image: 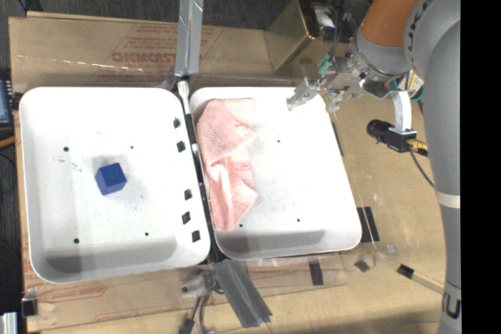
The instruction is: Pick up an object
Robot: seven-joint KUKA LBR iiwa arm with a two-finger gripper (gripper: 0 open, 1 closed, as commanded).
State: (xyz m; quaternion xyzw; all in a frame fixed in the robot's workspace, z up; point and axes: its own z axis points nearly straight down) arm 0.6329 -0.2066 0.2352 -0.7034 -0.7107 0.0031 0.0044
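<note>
Where the bench begins at the left of the view, the left bin (47, 168) sits as a shallow white tray with rounded corners, and its one item is a small blue cube (111, 177) resting on the floor a little left of the middle, well apart from every wall. A few small dark dots mark that floor, and a shadow lies along the near wall. Between the two trays runs a narrow divider (190, 168) with small black clips spaced along it, and a grey metal bar (189, 35) stands up at its far end, over a sheet of brown cardboard (86, 51) with red lettering that lies behind the bins. The right bin (313, 192) touches the divider on its other side and holds a pink cloth (227, 160), crumpled and lying lengthwise along the bin's left wall, from near the far rim down past the middle; the remainder of that floor is bare white. Over the far right corner of the right bin hangs the gripper (301, 98), carried by the grey arm (438, 90) with its orange band, which comes in from the right. Its fingers point left and down towards the rim, with nothing seen between them, but whether they are spread or closed cannot be told at this size. It is well apart from the cloth and the cube.
</note>
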